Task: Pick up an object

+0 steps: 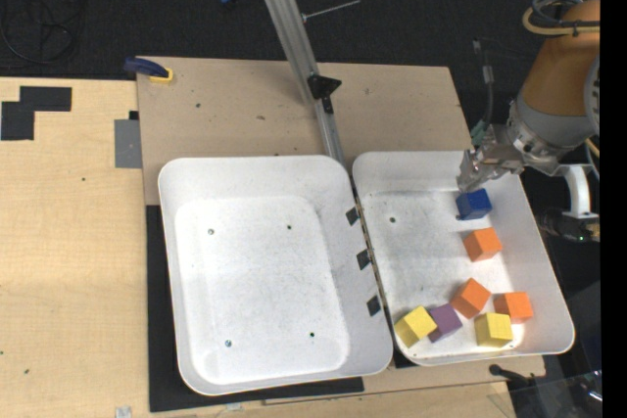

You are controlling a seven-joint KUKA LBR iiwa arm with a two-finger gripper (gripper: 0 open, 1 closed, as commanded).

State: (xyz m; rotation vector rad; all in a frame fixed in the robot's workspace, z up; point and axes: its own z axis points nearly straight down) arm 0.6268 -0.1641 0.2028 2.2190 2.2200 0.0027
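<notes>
the hand [474, 173] hovers just above the blue cube [474, 204]; its spread cannot be told. coming down off-centre, it may nudge the cube away.

You have two bins side by side in the lower half of the frame: the left bin [186, 201] and the right bin [411, 181], their inner edges touching at centre. In the right bin, one cube [474, 204] sits at the upper right, with the gripper [477, 173] just above it. A second cube [481, 243] lies just below that one. Five more cubes cluster in the bin's lower right corner [472, 313]. A slanted metal rail [294, 39] runs from top centre down to the bins' junction. The arm [554, 103] enters at the right edge.
</notes>
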